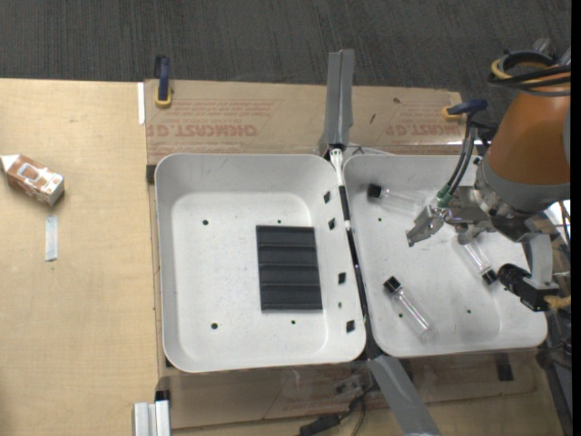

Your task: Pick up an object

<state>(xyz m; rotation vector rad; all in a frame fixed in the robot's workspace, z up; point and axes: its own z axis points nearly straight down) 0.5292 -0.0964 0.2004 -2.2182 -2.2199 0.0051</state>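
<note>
Two white bins, left [182, 271] and right [454, 330], speckled with small black holes, sit on a pale tan wooden bench [73, 334]. A black ribbed block [290, 268] lies in the left bin. Clear tubes with black caps, one near [406, 302] and one far [381, 193], lie in the right bin. The arm [531, 134] is grey with an orange band. Brown cardboard [245, 116] carries faded red lettering. Blue-and-yellow clamps [162, 82] grip its edge. A small orange-and-white carton [34, 179] lies on the bench. The floor [272, 16] is dark grey.

Dark grey floor [227, 16], possibly carpet; light wood bench [73, 334]; brown cardboard sheet [254, 121] clamped at back.
</note>
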